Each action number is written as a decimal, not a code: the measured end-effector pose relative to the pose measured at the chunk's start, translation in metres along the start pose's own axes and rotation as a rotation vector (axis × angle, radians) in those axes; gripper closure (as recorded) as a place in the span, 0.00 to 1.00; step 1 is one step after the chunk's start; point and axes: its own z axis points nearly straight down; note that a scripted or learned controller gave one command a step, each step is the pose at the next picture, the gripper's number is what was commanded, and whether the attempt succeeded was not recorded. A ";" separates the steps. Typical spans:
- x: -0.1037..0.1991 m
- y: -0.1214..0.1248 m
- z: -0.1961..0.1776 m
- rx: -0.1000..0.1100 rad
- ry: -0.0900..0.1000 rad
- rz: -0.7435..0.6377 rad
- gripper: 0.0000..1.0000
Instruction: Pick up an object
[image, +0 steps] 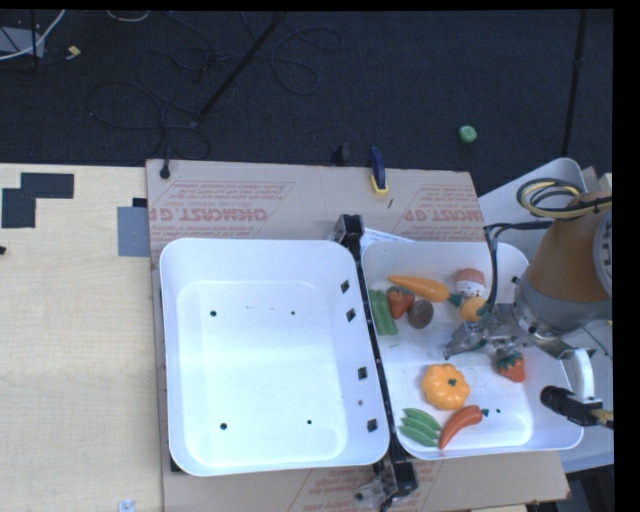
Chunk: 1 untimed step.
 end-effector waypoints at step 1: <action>0.062 0.021 0.023 -0.005 -0.001 -0.002 0.00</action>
